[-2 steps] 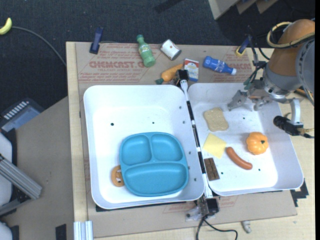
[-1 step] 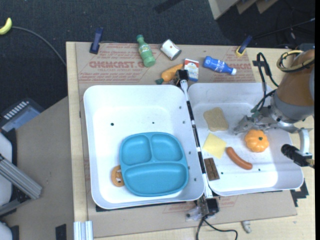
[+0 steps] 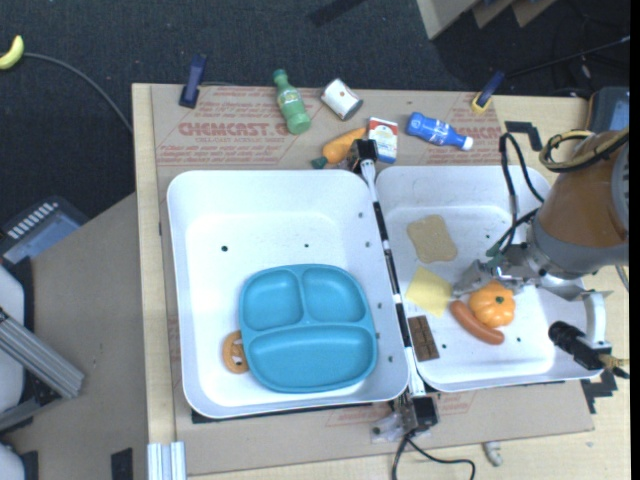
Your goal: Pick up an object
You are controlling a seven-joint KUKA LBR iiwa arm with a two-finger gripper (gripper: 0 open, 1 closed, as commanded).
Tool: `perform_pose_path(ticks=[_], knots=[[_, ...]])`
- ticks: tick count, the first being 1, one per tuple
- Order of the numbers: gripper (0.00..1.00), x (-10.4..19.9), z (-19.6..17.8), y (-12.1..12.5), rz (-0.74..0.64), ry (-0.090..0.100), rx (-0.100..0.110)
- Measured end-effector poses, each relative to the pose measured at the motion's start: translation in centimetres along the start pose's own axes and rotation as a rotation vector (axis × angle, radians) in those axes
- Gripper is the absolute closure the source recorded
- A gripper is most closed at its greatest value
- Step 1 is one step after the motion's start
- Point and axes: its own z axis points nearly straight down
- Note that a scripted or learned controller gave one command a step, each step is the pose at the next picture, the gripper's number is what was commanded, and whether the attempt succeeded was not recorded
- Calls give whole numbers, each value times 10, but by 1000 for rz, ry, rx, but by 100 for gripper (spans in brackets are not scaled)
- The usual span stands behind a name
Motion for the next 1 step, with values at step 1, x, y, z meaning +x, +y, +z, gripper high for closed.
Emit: perform_pose_path(ticks=[1], knots=[[100, 0, -10, 0, 1, -1, -3]])
